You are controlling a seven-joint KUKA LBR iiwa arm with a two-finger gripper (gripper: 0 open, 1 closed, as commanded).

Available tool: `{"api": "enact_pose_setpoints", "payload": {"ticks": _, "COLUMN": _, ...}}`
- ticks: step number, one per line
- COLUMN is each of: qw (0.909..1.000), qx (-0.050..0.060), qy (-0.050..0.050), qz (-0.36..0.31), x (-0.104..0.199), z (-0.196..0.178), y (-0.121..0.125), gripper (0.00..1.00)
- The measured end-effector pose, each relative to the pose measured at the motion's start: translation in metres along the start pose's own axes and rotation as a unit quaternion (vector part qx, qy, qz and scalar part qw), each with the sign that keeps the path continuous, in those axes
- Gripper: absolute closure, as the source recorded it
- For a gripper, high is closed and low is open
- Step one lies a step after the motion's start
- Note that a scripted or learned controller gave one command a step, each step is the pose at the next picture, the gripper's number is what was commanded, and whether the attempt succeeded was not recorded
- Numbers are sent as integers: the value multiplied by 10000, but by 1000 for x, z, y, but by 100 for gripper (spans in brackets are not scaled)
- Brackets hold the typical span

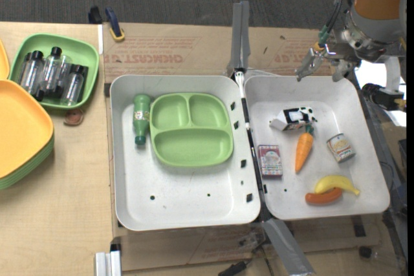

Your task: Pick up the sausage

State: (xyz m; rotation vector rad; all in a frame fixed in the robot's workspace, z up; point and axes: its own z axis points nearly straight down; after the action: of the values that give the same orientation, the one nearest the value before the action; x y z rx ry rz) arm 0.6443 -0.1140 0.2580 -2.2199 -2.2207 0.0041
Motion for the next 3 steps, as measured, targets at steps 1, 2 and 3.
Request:
{"api": "enact_pose_setpoints", "payload": {"ticks": 1, "qw": 9996, "qx": 0, "qy": 3, "qz": -295, "x": -35, "z": 58, "y": -61, "gripper": 0}}
{"api": "enact_pose_setpoints", "payload": {"ticks": 2, "qw": 9955, "qx": -33, "qy": -1, "qz": -949, "x": -63, "z": 144, "y": -84, "gripper": 0}}
{"api": "enact_pose_setpoints", "payload": {"ticks": 3, "qw": 9976, "qx": -2, "qy": 6, "qz": -690, "x": -23, "z": 167, "y": -107, "gripper": 0}}
